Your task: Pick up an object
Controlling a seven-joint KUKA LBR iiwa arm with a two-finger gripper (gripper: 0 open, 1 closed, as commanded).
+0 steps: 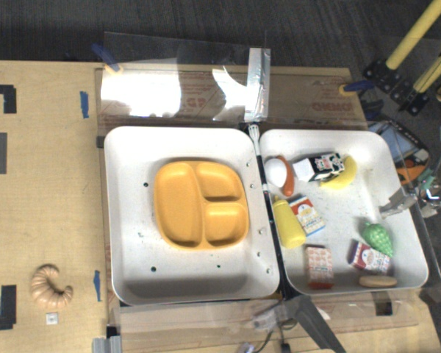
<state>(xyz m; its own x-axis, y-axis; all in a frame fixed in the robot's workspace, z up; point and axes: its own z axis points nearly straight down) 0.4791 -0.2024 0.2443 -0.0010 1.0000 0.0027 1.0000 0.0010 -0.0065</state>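
Picking something up starts with your gripper, whose state you cannot tell, so move it down and a little left to the green toy just below it, then squeeze gently.

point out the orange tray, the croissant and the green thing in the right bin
orange tray [201,201], camera view, on the ridge between its compartments
croissant [51,285], camera view, on the middle of its curved body
green thing [378,236], camera view, on its bumpy middle
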